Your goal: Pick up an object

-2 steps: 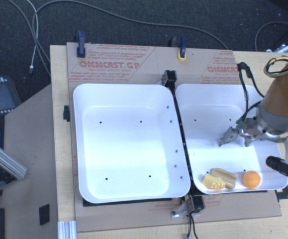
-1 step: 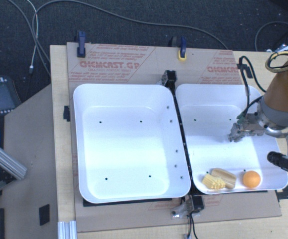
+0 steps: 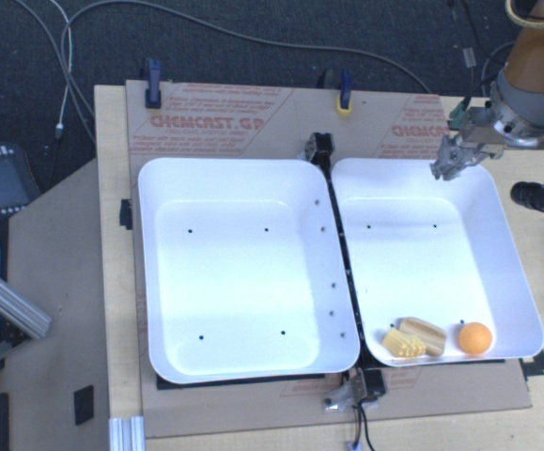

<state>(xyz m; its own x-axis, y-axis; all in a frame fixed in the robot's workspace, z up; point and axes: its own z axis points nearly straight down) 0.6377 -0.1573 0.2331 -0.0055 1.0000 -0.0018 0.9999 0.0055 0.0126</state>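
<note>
A: We see the gripper (image 3: 448,164) over the right bin's (image 3: 506,242) far rim; finger state we can't tell.

B: Orange ball (image 3: 475,337), corn cob (image 3: 404,344), bread roll (image 3: 422,330) at its near edge. Board (image 3: 206,120) reads "CHEMCAST GP".

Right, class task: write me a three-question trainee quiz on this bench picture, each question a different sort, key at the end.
1. True or false: the orange ball lies in the left bin.
2. The gripper is over the right bin's (a) far edge (b) near edge (c) centre?
3. What touches the corn cob?

Key: 1 false, it lies in the right bin. 2 a. 3 the bread roll.
</note>
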